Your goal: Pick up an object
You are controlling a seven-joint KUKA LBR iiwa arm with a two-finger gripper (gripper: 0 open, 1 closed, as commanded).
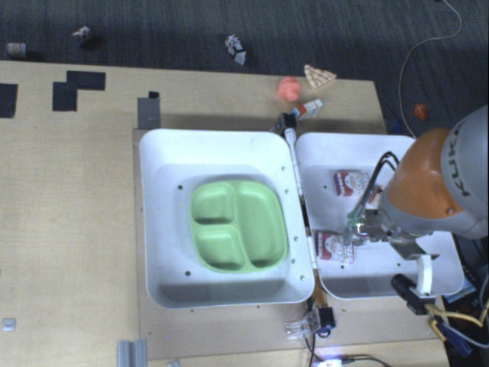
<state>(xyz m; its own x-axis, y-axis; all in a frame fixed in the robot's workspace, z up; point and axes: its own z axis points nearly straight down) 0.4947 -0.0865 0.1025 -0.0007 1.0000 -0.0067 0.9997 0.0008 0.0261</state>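
**Right bin: approach over near packet, lift not begun**

In the right bin (451, 277), two small red-and-white packets. Far packet (350, 182) lying flat near the bin's far-left part; near packet (334, 247) lying flat by the left wall, partly overlapped by the wrist hardware. Both apparently resting on the bin floor.

Over the same bin, the arm (428, 186), entering from the right, orange band uppermost, grey wrist pitched down and leftward. Gripper (359, 232) low over the floor, just beside or above the right edge of the near packet. Grasp state: cannot tell. Nothing visibly held.

Step in hand, as judged: descent or placement over a target, most probably the near packet. Pick not yet accomplished.

Next move, as judged: settle squarely over the packet, close on it, raise straight up clear of the bin wall. Risk: a thin flat item, liable to slip or be pressed against the floor rather than gripped; left wall close by.

In the left bin (153, 228), a green divided tray (238, 224), three compartments, centred, well apart from the gripper.

Beyond the bins, at the far bench edge: a pink ball (289, 89), a triangular wedge-shaped item (318, 76), a small tube-like item (309, 109).
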